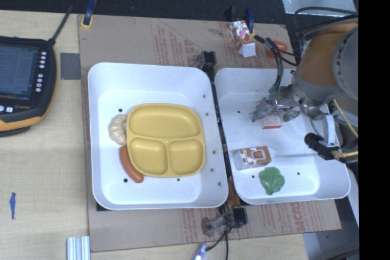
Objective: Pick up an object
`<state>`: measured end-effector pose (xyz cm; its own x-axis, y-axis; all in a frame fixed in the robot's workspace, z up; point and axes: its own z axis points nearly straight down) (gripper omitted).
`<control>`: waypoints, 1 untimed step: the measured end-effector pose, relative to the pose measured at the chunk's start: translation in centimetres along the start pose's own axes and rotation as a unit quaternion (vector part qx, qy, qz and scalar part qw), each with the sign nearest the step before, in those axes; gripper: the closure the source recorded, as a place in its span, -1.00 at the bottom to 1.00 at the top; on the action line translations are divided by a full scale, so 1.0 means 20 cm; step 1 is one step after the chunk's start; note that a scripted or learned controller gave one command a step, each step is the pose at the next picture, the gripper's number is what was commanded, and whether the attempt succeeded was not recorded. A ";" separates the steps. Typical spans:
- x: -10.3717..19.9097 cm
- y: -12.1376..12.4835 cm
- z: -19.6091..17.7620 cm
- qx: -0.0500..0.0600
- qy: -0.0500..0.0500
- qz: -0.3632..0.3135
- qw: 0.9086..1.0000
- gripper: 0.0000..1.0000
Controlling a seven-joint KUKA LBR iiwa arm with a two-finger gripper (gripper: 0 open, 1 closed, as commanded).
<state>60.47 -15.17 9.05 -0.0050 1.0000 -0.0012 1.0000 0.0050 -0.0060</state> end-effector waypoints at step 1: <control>-0.01 0.00 -0.06 0.000 -0.001 -0.001 1.000 1.00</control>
